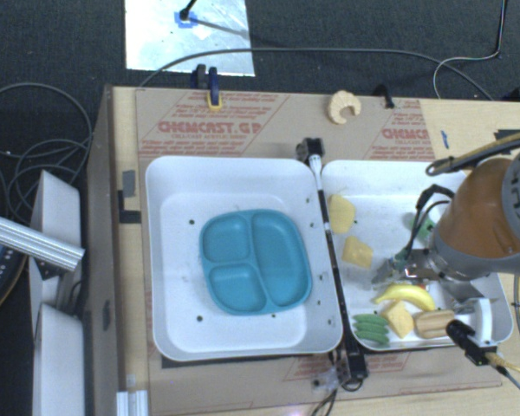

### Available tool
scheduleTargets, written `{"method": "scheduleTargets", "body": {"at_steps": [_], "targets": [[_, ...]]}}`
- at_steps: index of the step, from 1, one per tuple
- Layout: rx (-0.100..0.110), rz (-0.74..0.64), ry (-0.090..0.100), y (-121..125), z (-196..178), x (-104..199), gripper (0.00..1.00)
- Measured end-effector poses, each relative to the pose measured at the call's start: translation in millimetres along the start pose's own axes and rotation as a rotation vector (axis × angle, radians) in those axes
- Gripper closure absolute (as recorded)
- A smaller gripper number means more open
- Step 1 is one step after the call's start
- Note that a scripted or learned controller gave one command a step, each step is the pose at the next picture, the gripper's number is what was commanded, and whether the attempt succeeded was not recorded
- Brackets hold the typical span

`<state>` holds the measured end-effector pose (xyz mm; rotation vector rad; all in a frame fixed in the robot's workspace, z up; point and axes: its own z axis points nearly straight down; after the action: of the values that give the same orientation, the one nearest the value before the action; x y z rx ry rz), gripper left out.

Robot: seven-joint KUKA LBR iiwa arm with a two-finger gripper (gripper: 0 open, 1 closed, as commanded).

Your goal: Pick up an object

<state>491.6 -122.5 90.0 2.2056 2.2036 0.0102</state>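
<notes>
Claw low over the toy food in the right-hand shallow white bin [364, 180], nothing visibly held.

The claw [405, 271] hung just above the curved yellow plastic banana [405, 295]; whether it was spread or pressed together could not be told. A clean pick probably called for centring on the banana, clear of the pale yellow block [400, 321], tan roll [432, 323] and green pea pod [370, 328] crowding it. The brown cardboard on the desk [234, 120] read "CHEMCAST GP" in red.
</notes>
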Motion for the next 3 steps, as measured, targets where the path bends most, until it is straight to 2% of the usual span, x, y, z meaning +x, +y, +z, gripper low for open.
{"method": "scheduleTargets", "body": {"at_steps": [1,2,3], "targets": [[0.018,-0.003,0.011,39,-73,-35,0.0],[0.017,-0.002,0.012,-3,-7,1,0.0],[0.018,-0.001,0.01,35,-57,-49,0.0]]}}
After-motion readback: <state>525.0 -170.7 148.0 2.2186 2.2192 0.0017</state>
